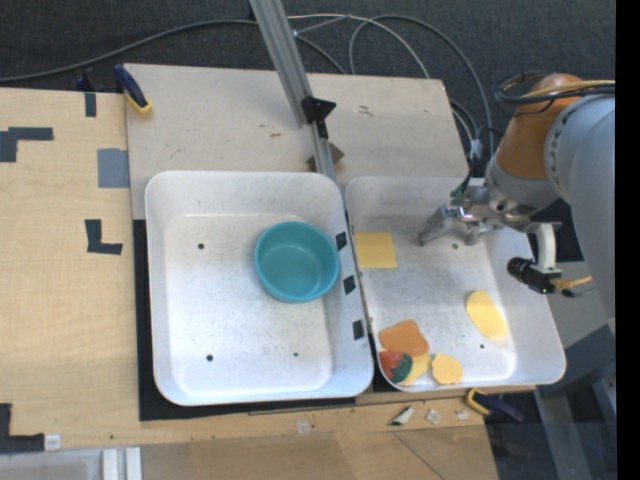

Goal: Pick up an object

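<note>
My gripper hangs over the upper part of the right bin, its grey fingers pointing left and down, with nothing seen between them. A flat yellow square lies just left of it near the bin's left wall. A yellow oval piece rests lower right of the gripper. At the bin's near left corner sit an orange piece, a small red-green object and a small yellow round piece. A teal bowl stands upright in the left bin.
A slanted metal pole rises behind the bins. Black cables loop across the back. A blue-yellow clamp sits at the board's far left corner; another clamp lies at the front edge.
</note>
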Robot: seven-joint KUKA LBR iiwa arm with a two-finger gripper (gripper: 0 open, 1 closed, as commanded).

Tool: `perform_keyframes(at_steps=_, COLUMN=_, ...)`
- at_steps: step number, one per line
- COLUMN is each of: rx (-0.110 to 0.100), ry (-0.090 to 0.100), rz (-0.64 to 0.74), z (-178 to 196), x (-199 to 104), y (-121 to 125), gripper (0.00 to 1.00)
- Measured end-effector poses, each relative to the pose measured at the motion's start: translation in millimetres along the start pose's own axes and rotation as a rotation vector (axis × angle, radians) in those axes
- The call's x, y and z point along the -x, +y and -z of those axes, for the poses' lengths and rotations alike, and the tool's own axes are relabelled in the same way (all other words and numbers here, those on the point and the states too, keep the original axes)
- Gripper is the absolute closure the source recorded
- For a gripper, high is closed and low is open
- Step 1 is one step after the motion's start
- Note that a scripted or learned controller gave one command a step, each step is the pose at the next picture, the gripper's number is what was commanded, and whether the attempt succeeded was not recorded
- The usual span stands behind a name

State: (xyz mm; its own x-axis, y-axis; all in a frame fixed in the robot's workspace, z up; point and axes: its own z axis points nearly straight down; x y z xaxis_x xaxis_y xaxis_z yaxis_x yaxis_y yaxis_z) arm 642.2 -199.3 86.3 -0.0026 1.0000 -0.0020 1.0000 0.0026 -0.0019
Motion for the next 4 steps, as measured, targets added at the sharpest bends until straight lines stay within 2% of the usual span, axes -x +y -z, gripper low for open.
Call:
perform_keyframes(at_steps=1, rx=0.001, ry=0.0, rz=0.001, z=12.3, x=-0.6, y=0.6, gripper=1.0)
perform_keyframes(at_steps=3, rx=0.005, ry=0.001, rz=-0.001, z=98.4, x=2.2, y=5.5, gripper=1.0)
perform_keyframes(at_steps=4, rx=0.004, ry=0.002, rz=-0.001, z=123.7, x=1.9, y=6.2, gripper=1.0)
